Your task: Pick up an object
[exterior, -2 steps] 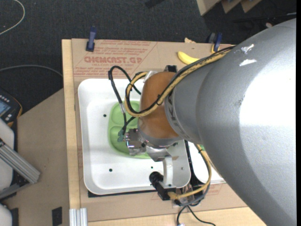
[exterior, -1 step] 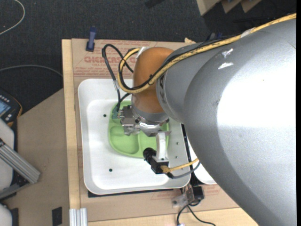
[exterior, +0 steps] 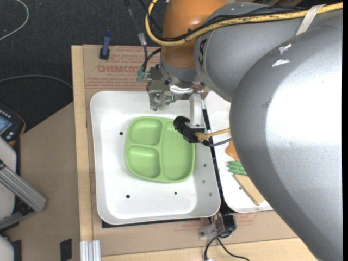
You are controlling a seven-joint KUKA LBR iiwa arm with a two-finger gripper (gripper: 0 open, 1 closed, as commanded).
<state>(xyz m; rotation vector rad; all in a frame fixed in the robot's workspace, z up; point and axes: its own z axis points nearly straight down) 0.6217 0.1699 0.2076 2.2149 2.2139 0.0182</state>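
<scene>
A light green divided plate (exterior: 161,148) with three compartments lies flat in the middle of the left white bin (exterior: 111,200). My gripper (exterior: 159,100) hangs over the bin's far edge, just beyond the plate's far rim and above it. Nothing shows between the gripper and the plate. In the right bin (exterior: 239,200), mostly hidden under the arm, I see a green leafy item (exterior: 237,168), a bit of orange (exterior: 230,148) and a tan stick-like piece (exterior: 251,192).
The big grey arm covers the right bin and the right side of the view. Both bins rest on a cardboard sheet (exterior: 117,68) on the bench. A small blue object (exterior: 105,45) sits at the cardboard's far left corner. Cables run along the near edge.
</scene>
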